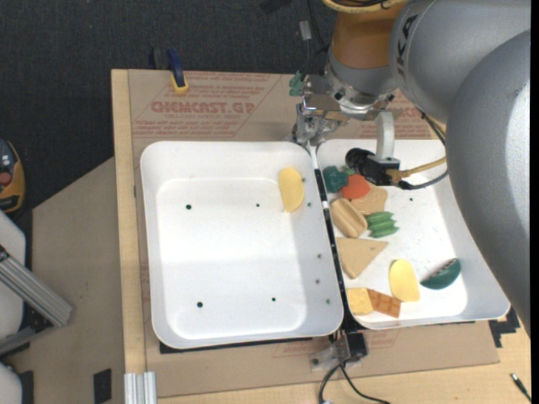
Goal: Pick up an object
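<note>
My gripper (310, 133) hangs over the far end of the divide between the two bins, at their back rims, with nothing seen in it. A yellow banana-like piece (291, 189) lies in the left bin (160, 225), against its right wall, just in front of the gripper. The right bin (446, 225) holds several toy foods: a teal piece (335, 178), a red-orange piece (358, 188), a tan bread stick (347, 218), a green pod (381, 222), a tan wedge (360, 255), a yellow lemon shape (404, 280), a dark green slice (442, 274) and orange crackers (375, 302).
The grey arm with its orange band (370, 15) fills the upper right and overhangs the right bin's far side. A black fitting with a cable (375, 167) sits over the right bin's back corner. A brown board (210, 99) lies under the bins.
</note>
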Motion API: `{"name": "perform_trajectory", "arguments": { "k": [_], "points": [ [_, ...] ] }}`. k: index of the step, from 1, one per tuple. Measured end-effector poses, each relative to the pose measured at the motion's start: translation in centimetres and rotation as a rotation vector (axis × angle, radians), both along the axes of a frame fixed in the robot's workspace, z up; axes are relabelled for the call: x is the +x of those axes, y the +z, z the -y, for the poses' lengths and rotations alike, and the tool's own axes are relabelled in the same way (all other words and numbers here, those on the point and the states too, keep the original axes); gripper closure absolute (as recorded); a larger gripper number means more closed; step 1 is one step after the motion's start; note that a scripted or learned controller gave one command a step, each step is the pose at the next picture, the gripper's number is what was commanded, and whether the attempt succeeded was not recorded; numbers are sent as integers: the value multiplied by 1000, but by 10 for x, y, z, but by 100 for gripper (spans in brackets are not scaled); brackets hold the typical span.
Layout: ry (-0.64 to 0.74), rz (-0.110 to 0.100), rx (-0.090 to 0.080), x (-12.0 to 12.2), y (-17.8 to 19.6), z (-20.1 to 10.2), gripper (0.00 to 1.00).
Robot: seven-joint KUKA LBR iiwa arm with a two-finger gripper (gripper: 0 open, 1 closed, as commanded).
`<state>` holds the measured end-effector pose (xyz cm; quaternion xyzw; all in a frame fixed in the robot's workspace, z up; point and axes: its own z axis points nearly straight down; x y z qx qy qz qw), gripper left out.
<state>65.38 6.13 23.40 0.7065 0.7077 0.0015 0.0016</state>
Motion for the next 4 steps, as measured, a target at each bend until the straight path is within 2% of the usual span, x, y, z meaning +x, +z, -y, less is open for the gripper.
{"name": "perform_trajectory", "arguments": {
  "k": [1,2,3,4],
  "points": [
    [4,-8,1,-5,-88,-92,100],
    [-4,-12,-1,-43,-118,-65,100],
    [2,2,2,-12,-75,-107,100],
    [-3,-7,0,-41,-89,-100,100]
  ]
}}
